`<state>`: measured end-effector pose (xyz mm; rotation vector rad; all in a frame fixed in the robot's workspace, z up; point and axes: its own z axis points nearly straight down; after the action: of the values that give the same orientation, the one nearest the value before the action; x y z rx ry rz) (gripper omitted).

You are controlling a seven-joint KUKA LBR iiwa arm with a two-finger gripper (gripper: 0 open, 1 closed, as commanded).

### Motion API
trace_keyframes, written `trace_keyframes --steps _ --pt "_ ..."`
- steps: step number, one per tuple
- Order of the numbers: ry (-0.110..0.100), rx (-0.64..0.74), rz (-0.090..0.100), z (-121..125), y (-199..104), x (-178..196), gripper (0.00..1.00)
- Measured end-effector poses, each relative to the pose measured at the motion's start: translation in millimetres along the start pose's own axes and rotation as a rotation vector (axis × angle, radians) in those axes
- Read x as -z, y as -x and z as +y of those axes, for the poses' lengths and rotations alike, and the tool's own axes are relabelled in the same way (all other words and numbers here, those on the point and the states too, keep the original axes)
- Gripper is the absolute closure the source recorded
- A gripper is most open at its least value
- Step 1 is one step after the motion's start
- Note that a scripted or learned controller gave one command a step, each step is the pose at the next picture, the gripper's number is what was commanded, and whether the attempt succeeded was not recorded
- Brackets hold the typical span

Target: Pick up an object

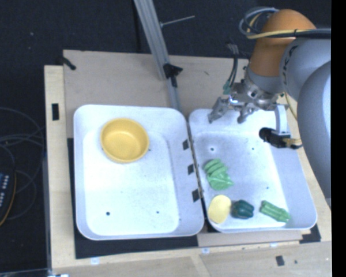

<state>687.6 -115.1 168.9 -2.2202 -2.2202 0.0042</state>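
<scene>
My gripper (228, 115) hangs over the far left corner of the right bin (251, 157), open, with nothing between its fingers. Well in front of it in that bin lies a light green ridged piece (217, 175). Along the bin's near edge sit a yellow round piece (219, 208), a dark green piece (242, 209) and a green piece (274, 211). A yellow bowl (124, 140) stands upright in the far part of the left bin (132, 206).
A slanted metal pole (154, 36) comes down to the bench just behind the gap between the bins, left of the gripper. The arm's grey body (320, 114) looms over the right bin's right side.
</scene>
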Motion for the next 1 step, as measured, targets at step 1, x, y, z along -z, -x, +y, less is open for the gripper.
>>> trace_keyframes --steps 1 --pt "0.0 0.0 0.0 -5.1 -4.0 -44.2 0.0"
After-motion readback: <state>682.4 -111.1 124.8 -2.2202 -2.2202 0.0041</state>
